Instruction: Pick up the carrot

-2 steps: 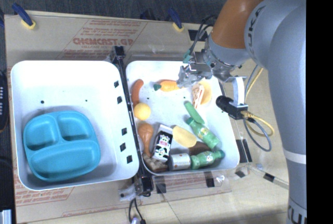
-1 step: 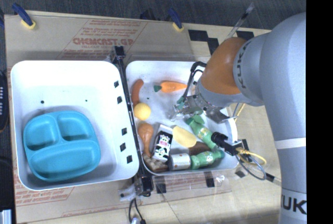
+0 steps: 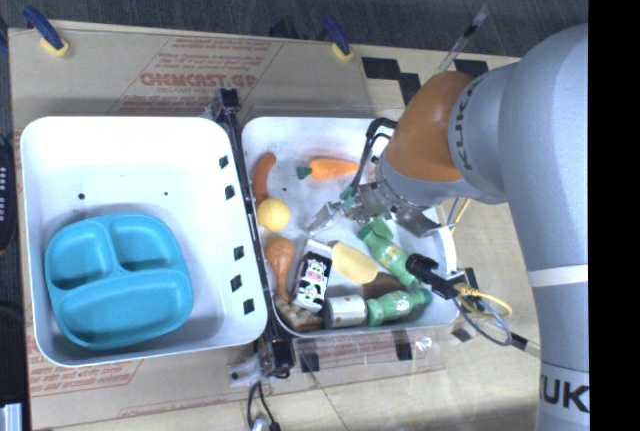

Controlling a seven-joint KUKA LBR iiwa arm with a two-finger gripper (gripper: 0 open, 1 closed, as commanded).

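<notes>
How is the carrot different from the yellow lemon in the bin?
The long, pointed orange carrot with a green top is much longer than the round yellow lemon, which is ball-shaped. The carrot is orange with a green end; the lemon is plain yellow. The carrot lies near the far wall of the right white bin, while the lemon sits closer to the bin's left wall. Both rest in that same bin.
</notes>
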